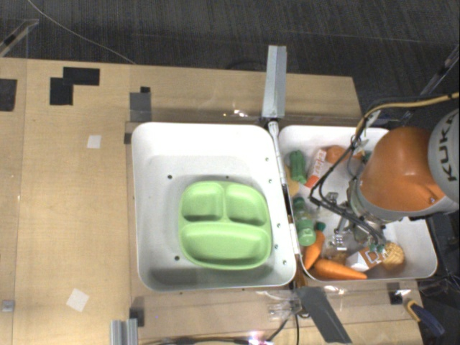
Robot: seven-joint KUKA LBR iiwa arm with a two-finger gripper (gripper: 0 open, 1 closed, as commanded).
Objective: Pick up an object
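- Wooden bench (65,214) was seen bearing two white bins.
- Green divided tray (224,225) was placed in left bin (154,157).
- Gripper (348,234) was lowered over carrots (338,268) in right bin (424,254); finger state could not be told.

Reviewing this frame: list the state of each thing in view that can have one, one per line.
green divided plate: lying flat in the left bin, right side up, compartments bare.
right bin: holds a clutter of toy food.
carrots: lying on their sides at the near edge of the right bin.
green bottle: lying down by the bin divider.
gripper: lowered into the right bin among the items; grasp not discernible.
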